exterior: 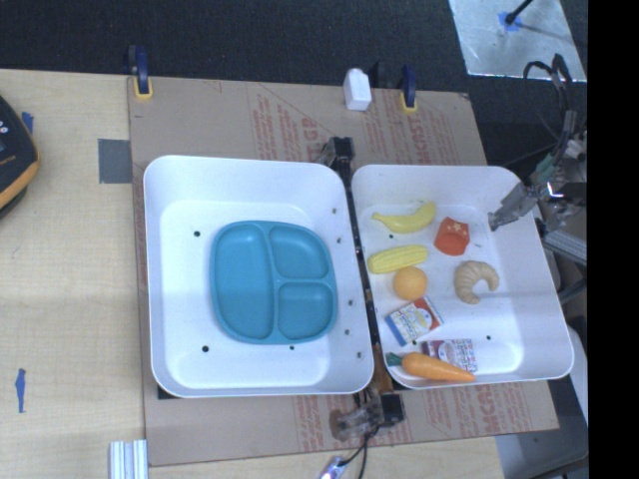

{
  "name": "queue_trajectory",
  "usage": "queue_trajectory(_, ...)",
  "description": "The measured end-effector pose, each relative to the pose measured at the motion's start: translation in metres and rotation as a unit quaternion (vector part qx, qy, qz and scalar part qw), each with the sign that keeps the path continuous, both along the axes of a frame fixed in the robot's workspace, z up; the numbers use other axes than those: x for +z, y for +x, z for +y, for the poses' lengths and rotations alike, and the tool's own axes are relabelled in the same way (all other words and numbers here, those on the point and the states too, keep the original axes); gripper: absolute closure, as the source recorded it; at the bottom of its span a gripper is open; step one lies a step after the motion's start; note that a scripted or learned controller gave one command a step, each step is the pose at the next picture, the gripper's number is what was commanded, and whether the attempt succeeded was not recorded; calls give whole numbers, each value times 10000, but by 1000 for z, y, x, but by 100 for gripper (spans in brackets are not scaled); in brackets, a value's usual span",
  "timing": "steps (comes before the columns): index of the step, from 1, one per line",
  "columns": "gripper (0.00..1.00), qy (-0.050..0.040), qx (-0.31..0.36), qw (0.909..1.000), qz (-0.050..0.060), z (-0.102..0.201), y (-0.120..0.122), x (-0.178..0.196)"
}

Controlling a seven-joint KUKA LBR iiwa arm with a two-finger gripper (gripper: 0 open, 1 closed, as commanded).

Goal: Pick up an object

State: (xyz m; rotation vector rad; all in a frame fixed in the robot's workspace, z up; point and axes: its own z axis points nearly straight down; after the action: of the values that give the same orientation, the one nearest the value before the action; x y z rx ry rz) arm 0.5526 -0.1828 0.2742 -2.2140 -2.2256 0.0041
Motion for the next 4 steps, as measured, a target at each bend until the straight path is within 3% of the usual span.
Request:
queue_trajectory(1,0,0,14,10000,12,3,57,-114)
queue_trajectory(2,0,0,16,10000,9,12,57,-183)
queue_trajectory(3,0,0,9,10000,-3,54,94,-182)
queue_trajectory(4,100,-1,16,10000,4,53,95,-171)
